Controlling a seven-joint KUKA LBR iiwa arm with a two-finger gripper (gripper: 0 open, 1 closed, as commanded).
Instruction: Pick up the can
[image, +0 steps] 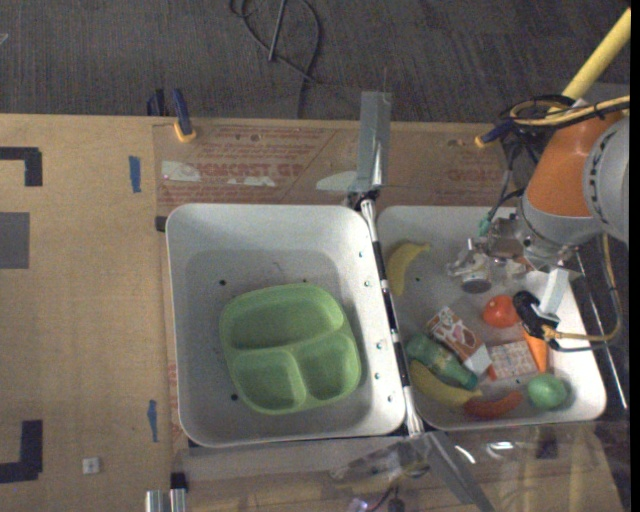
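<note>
Nearest the camera, along the front wall of the right bin (590, 405), lie a red pepper-like piece (493, 405), a round green fruit (547, 391) and a yellow banana (440, 385), the banana partly under a dark green bottle-shaped item (442, 361) that slants across it. Just behind these sit a small printed carton (455, 333) and a flat red-and-white packet (512, 360), touching or nearly touching each other, with an orange carrot-like piece (536, 350) beside the packet and a round orange-red fruit (499, 311) a little farther back. A second yellow banana (403, 264) lies apart from the pile, near the bin's back left corner by the dividing wall. The pincer (487, 262) hangs over the back part of this bin, below the orange band of the arm (565, 185), which comes in from the right; a metallic cluster sits at its tip, and whether that is the can or part of the pincer I cannot tell, nor can I tell if the pincer is released or clenched. No other item in the pile reads clearly as a can. Left bin (190, 240) holds a green divided tray (290, 347), lying flat in the middle, well apart from the arm. Both bins rest side by side on the brown table (80, 300).
</note>
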